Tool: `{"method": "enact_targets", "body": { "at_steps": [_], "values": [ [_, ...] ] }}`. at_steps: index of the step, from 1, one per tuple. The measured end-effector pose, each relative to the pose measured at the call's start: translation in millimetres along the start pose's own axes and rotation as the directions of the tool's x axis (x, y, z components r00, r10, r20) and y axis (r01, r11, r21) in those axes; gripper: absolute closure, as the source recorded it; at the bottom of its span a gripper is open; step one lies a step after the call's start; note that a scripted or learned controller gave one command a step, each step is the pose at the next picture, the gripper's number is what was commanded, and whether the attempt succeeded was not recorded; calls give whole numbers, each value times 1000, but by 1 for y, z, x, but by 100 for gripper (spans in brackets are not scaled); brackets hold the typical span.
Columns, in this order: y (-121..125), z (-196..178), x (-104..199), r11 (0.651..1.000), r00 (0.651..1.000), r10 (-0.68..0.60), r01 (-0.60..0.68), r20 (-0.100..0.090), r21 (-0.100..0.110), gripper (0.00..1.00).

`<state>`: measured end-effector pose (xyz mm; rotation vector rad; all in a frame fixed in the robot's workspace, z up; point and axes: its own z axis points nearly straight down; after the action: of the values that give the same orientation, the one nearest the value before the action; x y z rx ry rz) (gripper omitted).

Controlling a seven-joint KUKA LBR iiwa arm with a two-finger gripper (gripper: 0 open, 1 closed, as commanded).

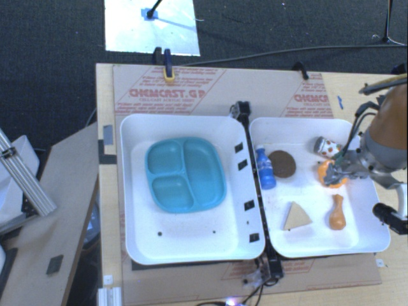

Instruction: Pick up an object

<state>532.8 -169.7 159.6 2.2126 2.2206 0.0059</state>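
My gripper (pixel 333 176) is down in the right bin (pixel 366 238), near its right side, directly over a small orange object (pixel 324 169) that it partly hides. A white cup-like item with orange spots (pixel 327 147) lies just behind it. An orange pin-shaped toy (pixel 337 212) lies in front of the gripper, and a tan wedge (pixel 296 217) sits to that toy's left. A brown disc (pixel 282 164) and a blue bottle (pixel 264 169) lie near the bin's left wall.
The left bin (pixel 143 234) holds a blue divided plate (pixel 185 174). A black divider with clips (pixel 250 183) runs between the bins. The grey arm with its orange band (pixel 387 123) comes in from the right above the right bin's edge.
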Motion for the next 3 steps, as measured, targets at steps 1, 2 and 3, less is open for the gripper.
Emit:
{"method": "enact_targets", "body": {
  "at_steps": [1,2,3],
  "values": [
    [4,-44,-1,1000,1000,-1,1,0,1,100],
    [5,-90,-9,1000,1000,-1,1,0,1,100],
    [-2,-90,34,1000,1000,-5,5,-3,6,100]
  ]
}}
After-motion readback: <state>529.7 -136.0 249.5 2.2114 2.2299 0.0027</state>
